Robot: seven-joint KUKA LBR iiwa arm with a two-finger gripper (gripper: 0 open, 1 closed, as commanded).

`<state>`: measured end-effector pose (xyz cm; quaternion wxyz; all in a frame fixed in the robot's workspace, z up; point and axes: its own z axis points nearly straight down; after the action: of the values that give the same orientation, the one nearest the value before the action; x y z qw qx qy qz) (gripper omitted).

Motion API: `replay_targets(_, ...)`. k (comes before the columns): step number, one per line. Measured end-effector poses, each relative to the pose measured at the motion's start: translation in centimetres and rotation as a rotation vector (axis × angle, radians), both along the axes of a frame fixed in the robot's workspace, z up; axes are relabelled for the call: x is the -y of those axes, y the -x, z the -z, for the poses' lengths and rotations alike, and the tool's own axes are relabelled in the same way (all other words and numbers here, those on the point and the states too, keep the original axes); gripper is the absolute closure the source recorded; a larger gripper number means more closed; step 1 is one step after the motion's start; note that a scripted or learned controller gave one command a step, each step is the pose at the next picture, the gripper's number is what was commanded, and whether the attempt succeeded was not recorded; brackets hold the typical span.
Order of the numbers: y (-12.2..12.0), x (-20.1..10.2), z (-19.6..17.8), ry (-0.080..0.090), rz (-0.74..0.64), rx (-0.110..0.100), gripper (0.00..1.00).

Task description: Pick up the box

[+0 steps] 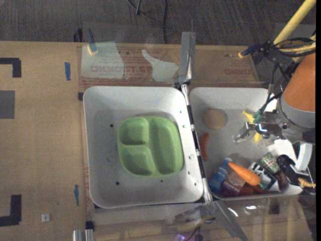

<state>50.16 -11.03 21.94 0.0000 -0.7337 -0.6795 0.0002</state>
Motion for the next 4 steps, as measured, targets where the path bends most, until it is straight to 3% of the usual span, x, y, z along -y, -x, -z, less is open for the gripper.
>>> replay_targets(1, -2.4, -1.4, 12.5, 0.000, -0.185, 0.002, 0.00)
replay_targets(2, -9.6, -0.5, 13.3, 0.001, -0.067, 0.005, 0.00)
replay_targets(3, -2.9, 2.6, 13.3, 0.000, -0.027, 0.003, 0.00)
replay_targets(4, -8.4, -4.9, 3.5, 0.000, 0.151, 0.001, 0.00)
